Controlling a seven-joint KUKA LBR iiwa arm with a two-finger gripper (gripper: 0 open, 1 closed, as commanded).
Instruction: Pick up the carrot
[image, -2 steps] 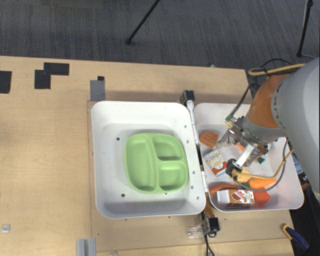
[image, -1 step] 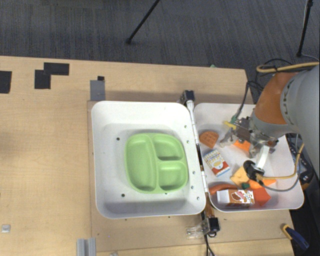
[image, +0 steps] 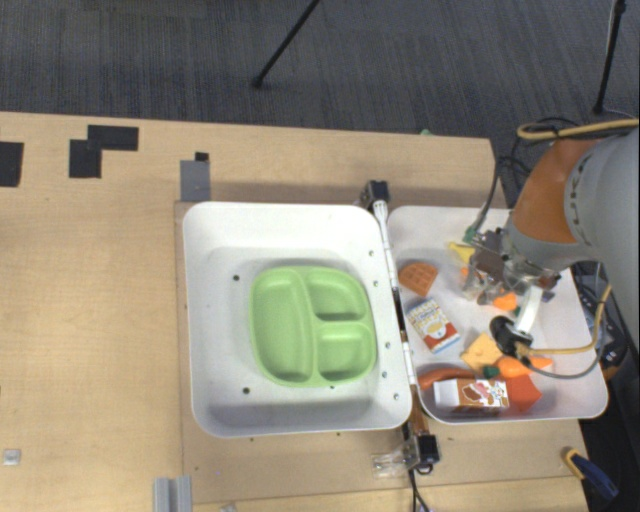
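We see two shallow white bins side by side on a tan wooden bench (image: 90, 330). The left bin (image: 215, 300) holds a green divided plate (image: 312, 325) with three compartments, lying flat near the middle of the bin.

The right bin (image: 580, 400) is crowded with toy food. Near its left wall sits a brown waffle-like piece (image: 418, 276), and just below it a small white carton with a printed face (image: 431, 325). A yellow cheese wedge (image: 481, 351) lies toward the centre. Along the near wall rests a dark brown box with a red label (image: 478, 393), with a red sausage-shaped piece (image: 440, 377) just beside its upper left edge.

The carrot (image: 513, 368) — orange, with a bit of green at its left end — lies in the near right part of this bin, just above the brown box and just right of the cheese wedge.

The grey arm (image: 605, 200) with its orange band (image: 545, 195) reaches in from the right, and the gripper (image: 497, 285) is down inside the right bin, above the carrot and apart from it. A small orange piece (image: 506, 299) shows right at the fingertips — we cannot tell whether the fingers are apart or closed, or whether they hold it. A black-and-white part (image: 522, 318) hangs from the wrist toward the carrot.
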